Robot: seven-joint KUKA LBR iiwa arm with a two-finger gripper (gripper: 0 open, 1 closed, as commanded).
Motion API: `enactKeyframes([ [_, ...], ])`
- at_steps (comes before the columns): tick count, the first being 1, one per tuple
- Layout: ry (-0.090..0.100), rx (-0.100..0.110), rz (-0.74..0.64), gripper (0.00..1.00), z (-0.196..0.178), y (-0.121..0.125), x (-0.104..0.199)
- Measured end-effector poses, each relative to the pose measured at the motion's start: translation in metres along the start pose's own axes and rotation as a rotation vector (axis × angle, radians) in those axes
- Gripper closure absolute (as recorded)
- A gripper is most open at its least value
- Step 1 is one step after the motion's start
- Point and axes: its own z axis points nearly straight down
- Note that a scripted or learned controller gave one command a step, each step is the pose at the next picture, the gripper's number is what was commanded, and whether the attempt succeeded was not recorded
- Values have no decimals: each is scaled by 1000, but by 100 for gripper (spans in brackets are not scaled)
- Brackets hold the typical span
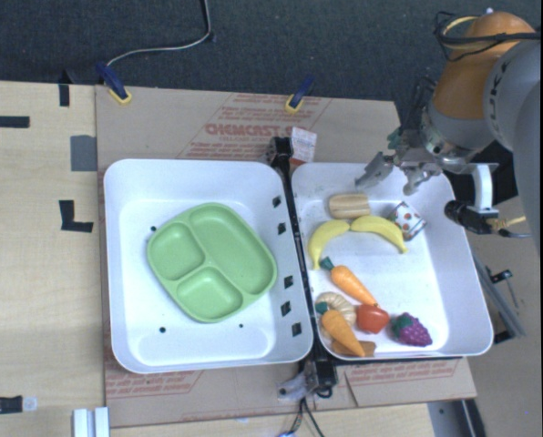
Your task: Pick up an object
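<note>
The right bin point(454, 271) holds a cluster of toy food. A banana point(355, 231) lies near the bin's middle toward twelve o'clock, with a tan bread roll point(348, 206) touching it just above. A carrot point(352, 283) sits below the banana, a second carrot point(342, 333) and a tomato point(373, 318) lie toward six o'clock, and purple grapes point(412, 330) rest at about five o'clock. A small white and red piece point(406, 220) lies just beside the banana's right tip.

These look like hard, hollow plastic toys: light, stiff, smooth and likely slippery. The banana seems the easiest target, best pinched across its narrow middle, where the curve is thinnest and neighbours leave some room. The roll is rounder and could squirt out.

The gripper point(395, 173) hovers over the bin's one o'clock corner, above the rim, with its fingers point(373, 171) spread and nothing between them. The grey arm reaches in from three o'clock, its orange band high at the two o'clock side, wrist bent downward.

The left bin point(126, 244) carries a green divided plate point(211, 260).
</note>
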Motion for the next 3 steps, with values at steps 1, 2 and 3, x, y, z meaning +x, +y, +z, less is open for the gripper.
enactKeyframes([
  [1, -1, -2, 0, 0, 99, 16, 31],
  [2, -1, -3, -1, 0, 101, 21, 20],
  [3, -3, -3, -2, 100, 91, 21, 20],
])
